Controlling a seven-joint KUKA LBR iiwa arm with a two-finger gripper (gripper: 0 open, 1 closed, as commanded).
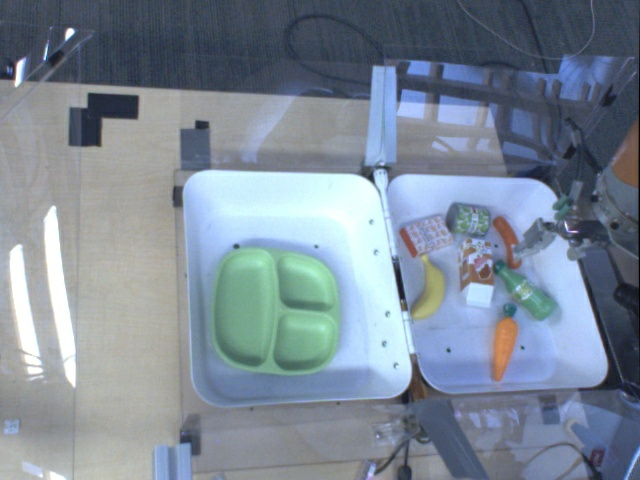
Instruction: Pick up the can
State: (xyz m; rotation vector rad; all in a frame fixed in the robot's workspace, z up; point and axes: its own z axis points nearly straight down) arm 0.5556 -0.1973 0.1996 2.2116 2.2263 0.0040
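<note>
Approach step imo, nothing grabbed yet. Can lies at the back of the right bin, tipped on its side, just beside the snack packet and sausage. Gripper is near the can, over that bin's right rim; its fingers look spread, w/ nothing between them. Next move prob: slide over the can, drop, squeeze w/o hitting the juice box. Bench is pale wood; green tray sits well apart in the left bin.

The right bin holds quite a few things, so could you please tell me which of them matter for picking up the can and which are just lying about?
For the job:
can
gripper

Lying about:
banana
carrot
green bottle
sausage
juice carton
red packet
green tray
</note>
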